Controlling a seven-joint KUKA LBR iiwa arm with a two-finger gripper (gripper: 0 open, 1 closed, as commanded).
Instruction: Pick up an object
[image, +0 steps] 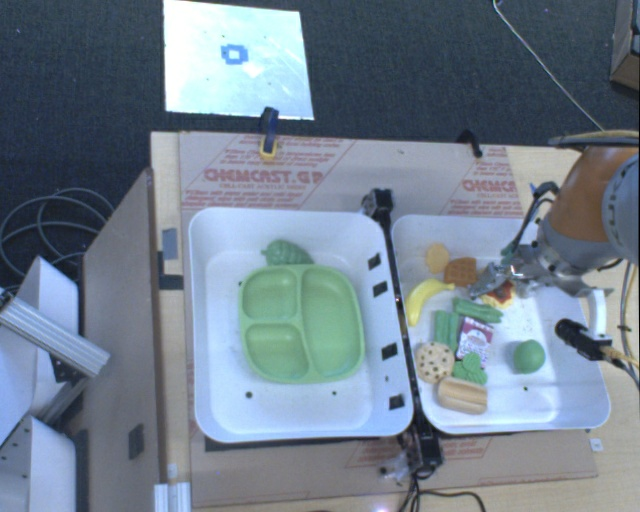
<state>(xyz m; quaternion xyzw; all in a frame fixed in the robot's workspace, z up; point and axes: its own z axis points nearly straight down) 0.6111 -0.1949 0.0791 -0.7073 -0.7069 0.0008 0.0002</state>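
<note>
Green tray (300, 325) in left bin (215, 400)

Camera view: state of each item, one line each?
tray: flat in left bin, compartments bare
leaf: lying at tray's far edge
banana: lying in right bin
cookie: flat
green ball: resting alone
bun: lying on its side
pincer: low over right bin

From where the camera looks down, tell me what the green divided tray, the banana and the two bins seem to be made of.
Green divided tray: likely molded plastic; uniform pale green, rounded compartments, soft sheen.
Banana: probably plastic toy food; flat, even yellow, smooth surface.
Left bin and right bin: apparently thin formed plastic; glossy white, rounded rims and corners.
</note>
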